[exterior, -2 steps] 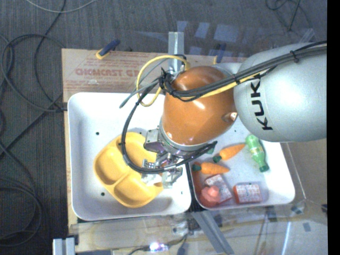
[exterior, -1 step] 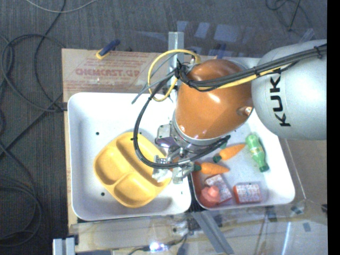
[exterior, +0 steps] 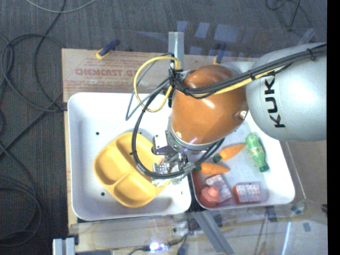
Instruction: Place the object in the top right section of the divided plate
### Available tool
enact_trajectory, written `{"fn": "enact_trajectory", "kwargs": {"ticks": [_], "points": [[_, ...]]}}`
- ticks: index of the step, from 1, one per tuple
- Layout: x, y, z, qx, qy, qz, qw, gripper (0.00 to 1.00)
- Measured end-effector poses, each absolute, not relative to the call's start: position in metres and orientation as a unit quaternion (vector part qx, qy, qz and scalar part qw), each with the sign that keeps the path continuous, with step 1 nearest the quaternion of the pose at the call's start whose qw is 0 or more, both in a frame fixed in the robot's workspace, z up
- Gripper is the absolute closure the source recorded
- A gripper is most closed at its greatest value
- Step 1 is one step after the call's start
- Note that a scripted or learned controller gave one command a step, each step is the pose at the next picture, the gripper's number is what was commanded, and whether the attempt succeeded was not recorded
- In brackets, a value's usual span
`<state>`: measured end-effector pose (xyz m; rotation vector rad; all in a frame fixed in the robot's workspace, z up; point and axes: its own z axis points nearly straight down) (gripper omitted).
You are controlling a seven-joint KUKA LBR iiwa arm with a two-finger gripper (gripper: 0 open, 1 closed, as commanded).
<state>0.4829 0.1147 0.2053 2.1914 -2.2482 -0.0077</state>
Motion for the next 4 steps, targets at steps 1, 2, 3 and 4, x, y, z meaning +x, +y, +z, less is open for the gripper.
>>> {"fn": "enact_trajectory", "kwargs": {"ticks": [1, 2, 3, 4], "points": [[0.483, 0.138, 0.202, 0.715, -0.699, -0.0022, 0.001, 1.0], [0.497, 0.122, 0.231, 0.719, -0.695, -0.0024, 0.0, 1.0], [0.483, 0.1, 0.193, 0.842, -0.54, -0.0031, 0.0, 1.0], [0.484, 0.149, 0.125, 0.861, -0.509, -0.0012, -0.003, 1.0]]}}
